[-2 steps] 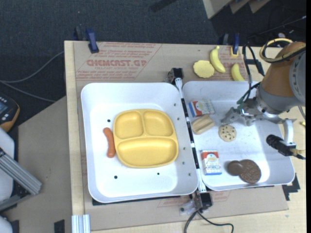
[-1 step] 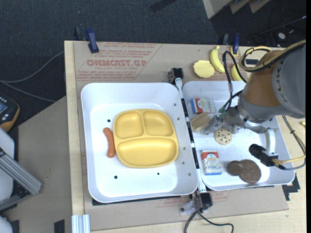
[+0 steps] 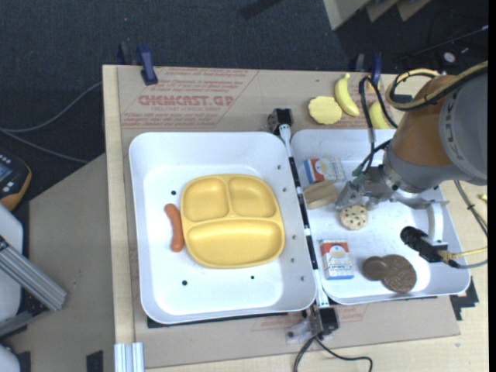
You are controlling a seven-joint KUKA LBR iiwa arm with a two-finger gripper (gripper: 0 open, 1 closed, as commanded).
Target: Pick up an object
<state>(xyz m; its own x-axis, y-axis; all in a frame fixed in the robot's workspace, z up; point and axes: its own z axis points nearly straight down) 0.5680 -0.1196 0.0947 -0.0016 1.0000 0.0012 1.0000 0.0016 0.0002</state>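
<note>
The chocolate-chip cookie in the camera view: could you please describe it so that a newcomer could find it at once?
Look at the right-hand white bin, the one under the arm. Near its middle, just below the gripper, lies the cookie. It is the small, pale, round disc dotted with dark chips, unlike the two plain brown discs further down and the printed red-and-white packet.

Only readable text I've got: red print on the brown protective sheet [image 3: 186, 99] covering the table, upper left of the frame, above the left bin. Big line reads "CHEMCAST GP"; the smaller red lines above and below it are too fine to read. Small cartons in the right bin carry printing, also too small for me.
</note>
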